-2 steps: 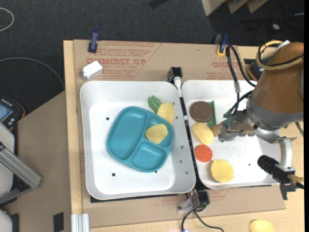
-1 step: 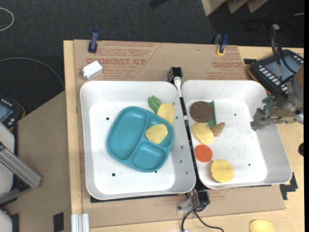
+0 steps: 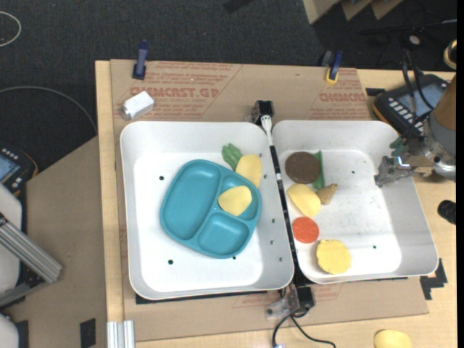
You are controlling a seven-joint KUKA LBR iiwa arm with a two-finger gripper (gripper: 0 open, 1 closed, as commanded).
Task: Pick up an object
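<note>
Two shallow white bins are seen side by side on a pale wooden board that carries red printed lettering along its far edge; on the left the letters "CAST.G" can be made out, while the matching print on the right is too blurred to be read. A blue clamp [image 3: 141, 59] is fixed at the board's far left edge and a blue and yellow clamp [image 3: 333, 65] at its far right edge. A small white block [image 3: 138, 105] lies on the board just beyond the left white bin [image 3: 145, 216].

In the left bin a teal plastic divided plate [image 3: 196, 212] is set, and a pale yellow rounded piece [image 3: 235, 199] rests in its upper right compartment. A second yellow rounded piece [image 3: 249, 168] lies against the plate's far rim, with a green leafy piece [image 3: 232, 155] touching it on the left.

In the right white bin [image 3: 406, 230], all items are gathered along the left side: a dark brown round disc [image 3: 301, 167] with a thin green strip [image 3: 318, 167] beside it, a small tan cone-shaped piece [image 3: 325, 192], a yellow lemon-shaped piece [image 3: 304, 200], a red-orange round slice [image 3: 305, 230], and a yellow round ridged disc [image 3: 333, 257] nearest the front.

The metal two-finger gripper [image 3: 386, 171] is seen at the right bin's far right wall, well apart from the items. Nothing is seen between its fingers; how far they are parted cannot be told.
</note>
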